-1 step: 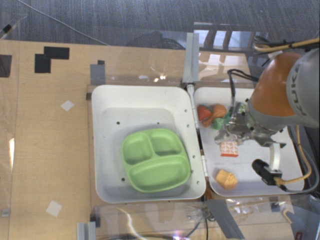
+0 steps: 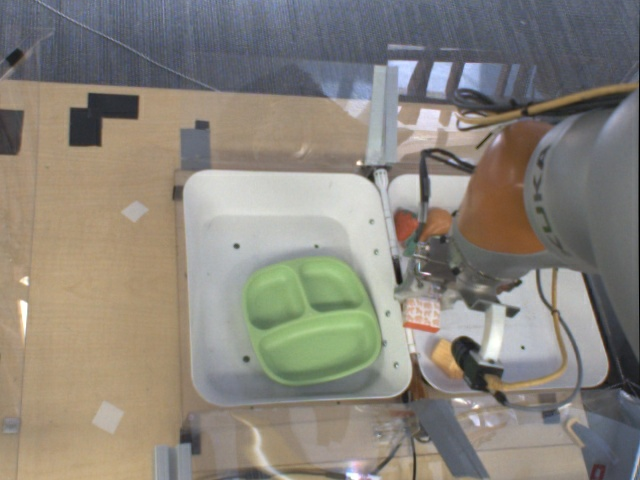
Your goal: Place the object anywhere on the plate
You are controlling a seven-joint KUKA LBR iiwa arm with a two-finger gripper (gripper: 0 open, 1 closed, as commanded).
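Green plate (image 2: 312,320) lies flat in the left bin (image 2: 222,268), three compartments: two small on the far side, one large on the near side. It's rotated slightly against the bin walls.

Everything else is on the view's right of the plate, past the double wall where the two bins meet, in the right bin (image 2: 572,353).

Arm (image 2: 590,183) comes in from the right of the plate, with its orange band (image 2: 500,203) over the right bin. Gripper (image 2: 424,280) points down just across the wall from the plate's right edge, roughly level with the plate's middle.

Jaws: can't tell. The wrist body blocks the fingertips from this angle, so opening width and any grasp are unreadable.

Red-and-white piece (image 2: 422,314) sits directly under or beside the gripper tip, close to the wall nearest the plate. It looks like the task's thing. Whether it's touching the gripper or just lying on the bin floor, I can't tell.

Orange-red item (image 2: 407,225) is beyond the gripper, on the far side relative to the plate, partly hidden by the wrist.

Yellow-orange item (image 2: 444,354) is nearer the camera than the red-and-white piece, right of the plate's near corner.
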